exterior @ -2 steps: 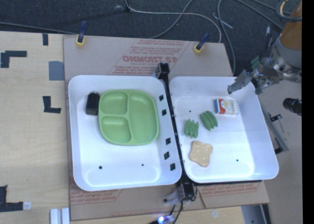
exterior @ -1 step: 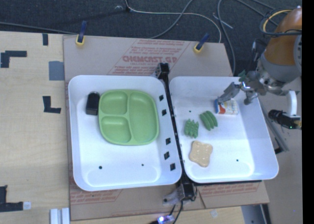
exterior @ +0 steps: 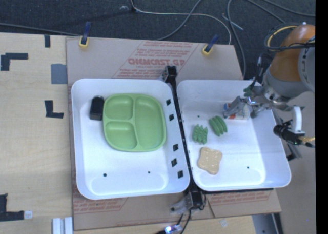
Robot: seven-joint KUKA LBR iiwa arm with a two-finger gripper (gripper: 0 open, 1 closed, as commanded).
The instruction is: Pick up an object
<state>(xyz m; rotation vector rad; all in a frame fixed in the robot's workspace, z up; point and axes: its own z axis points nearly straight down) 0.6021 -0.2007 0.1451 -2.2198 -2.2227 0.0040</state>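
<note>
We see the gripper [exterior: 234,109] low over the right bin [exterior: 256,145], near its far side; we cannot tell its state or whether it has hold of anything. The 3 candidates lie close together: a green pod [exterior: 218,124], a green leafy piece [exterior: 200,133] and a tan toast [exterior: 209,160]. We judge a descent could nudge neighbours or close on nothing.

Arm [exterior: 294,58] cropped at right; pincer [exterior: 237,109] blurred.
</note>
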